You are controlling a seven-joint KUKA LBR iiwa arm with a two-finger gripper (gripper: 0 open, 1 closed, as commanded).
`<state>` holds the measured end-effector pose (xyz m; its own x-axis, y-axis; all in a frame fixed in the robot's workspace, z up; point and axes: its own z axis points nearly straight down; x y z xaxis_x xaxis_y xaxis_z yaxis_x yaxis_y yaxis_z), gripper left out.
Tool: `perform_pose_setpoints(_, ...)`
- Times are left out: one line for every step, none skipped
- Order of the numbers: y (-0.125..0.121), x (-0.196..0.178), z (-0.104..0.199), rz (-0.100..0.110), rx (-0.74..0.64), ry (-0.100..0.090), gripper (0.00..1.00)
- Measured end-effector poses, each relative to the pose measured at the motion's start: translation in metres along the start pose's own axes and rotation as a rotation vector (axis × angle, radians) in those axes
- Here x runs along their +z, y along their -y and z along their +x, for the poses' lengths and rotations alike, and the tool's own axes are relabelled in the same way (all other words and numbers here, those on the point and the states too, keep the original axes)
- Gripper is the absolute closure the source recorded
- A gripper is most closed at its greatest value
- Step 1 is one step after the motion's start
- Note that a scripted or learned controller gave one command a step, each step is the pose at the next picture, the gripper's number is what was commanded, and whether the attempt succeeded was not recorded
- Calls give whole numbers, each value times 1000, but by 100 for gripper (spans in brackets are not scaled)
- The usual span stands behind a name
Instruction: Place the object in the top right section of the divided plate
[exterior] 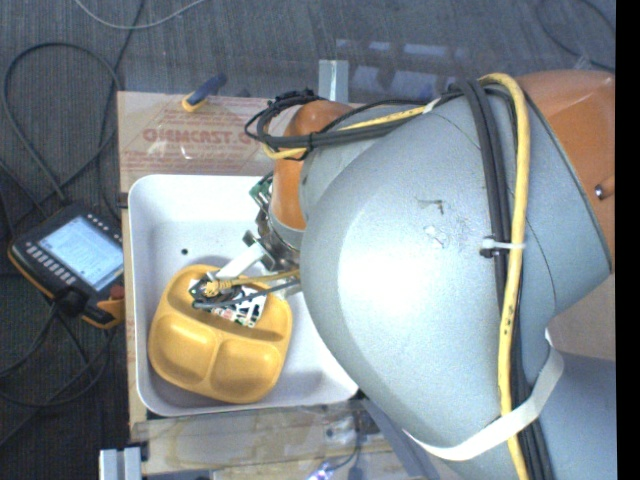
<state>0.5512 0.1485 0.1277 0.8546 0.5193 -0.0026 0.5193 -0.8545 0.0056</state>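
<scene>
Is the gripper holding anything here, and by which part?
Cannot be told: the gripper sits over a small dark object on the yellow divided plate.

Faded red print on the brown cardboard sheet point(200, 133) under the white bin, upside down from the camera view; reads roughly "CHEMCAST", later letters not certain. Handheld control pendant point(70, 258) at left: lit screen, contents too small to read. No other legible text, numbers or labels.

One divided plate point(215, 353), one bin point(160, 218).
</scene>
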Motion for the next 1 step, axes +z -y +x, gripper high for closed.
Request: perform_pose_setpoints(43, 16, -43, -4, 214, -15, 100)
